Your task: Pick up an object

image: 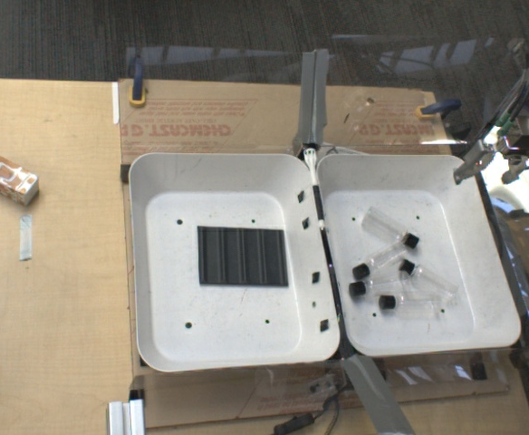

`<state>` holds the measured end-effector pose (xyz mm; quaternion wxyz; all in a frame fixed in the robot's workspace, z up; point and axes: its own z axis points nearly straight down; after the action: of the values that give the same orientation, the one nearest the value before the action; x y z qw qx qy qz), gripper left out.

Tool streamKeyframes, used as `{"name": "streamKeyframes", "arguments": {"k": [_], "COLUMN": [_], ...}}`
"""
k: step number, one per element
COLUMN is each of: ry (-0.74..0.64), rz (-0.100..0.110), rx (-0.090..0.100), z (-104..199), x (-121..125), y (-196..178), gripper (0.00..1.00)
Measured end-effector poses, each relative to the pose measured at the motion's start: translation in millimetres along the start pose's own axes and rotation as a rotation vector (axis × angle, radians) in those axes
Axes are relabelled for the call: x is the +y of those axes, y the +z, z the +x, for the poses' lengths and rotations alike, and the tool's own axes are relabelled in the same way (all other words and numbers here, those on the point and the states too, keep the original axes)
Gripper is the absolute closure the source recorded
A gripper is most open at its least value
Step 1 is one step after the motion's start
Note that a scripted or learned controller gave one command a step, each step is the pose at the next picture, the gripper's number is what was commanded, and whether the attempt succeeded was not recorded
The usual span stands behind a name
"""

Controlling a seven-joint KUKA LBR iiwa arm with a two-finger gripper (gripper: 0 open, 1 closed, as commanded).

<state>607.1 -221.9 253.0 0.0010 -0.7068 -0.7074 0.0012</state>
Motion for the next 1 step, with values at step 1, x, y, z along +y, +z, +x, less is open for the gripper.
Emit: {"name": "streamKeyframes", "arguments": {"k": [1], "ry": [-0.395], "rz": [-0.004], "rx": [-0.002], "z": [0.3], "x": [52.4], "y": [25.1], "gripper": [0.0]}}
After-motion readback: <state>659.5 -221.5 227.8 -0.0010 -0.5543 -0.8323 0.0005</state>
